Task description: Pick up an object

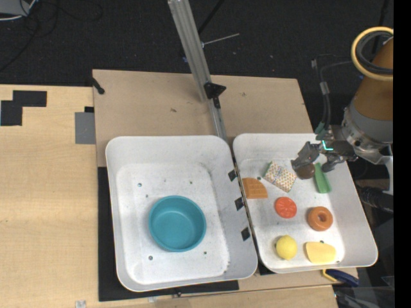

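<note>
The gripper (313, 161) is hovering low over the right bin (359, 213), just beside the patterned block (280, 175); whether it is apart or together cannot be told. The green piece (322, 179) is lying nearest, judged the likely target, ungrasped.

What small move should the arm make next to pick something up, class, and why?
Probably lower straight down: the end effector hovers at the right bin's top, between the patterned block and green piece, gripping nothing visible.
</note>
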Controlling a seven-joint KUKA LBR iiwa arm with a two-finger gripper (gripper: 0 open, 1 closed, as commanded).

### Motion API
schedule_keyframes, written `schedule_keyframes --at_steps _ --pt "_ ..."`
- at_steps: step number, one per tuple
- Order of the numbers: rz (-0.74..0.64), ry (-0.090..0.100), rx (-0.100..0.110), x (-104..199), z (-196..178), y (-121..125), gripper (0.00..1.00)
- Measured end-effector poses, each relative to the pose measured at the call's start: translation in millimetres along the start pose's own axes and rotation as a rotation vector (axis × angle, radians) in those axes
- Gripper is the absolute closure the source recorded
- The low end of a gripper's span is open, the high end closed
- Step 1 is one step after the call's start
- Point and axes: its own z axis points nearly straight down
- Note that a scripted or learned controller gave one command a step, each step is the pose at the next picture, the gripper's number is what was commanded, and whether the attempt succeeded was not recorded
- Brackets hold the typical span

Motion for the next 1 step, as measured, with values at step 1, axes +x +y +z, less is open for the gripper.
schedule_keyframes --at_steps 1 --pt "0.0 0.0 0.0 0.0 0.0 0.0 0.0"
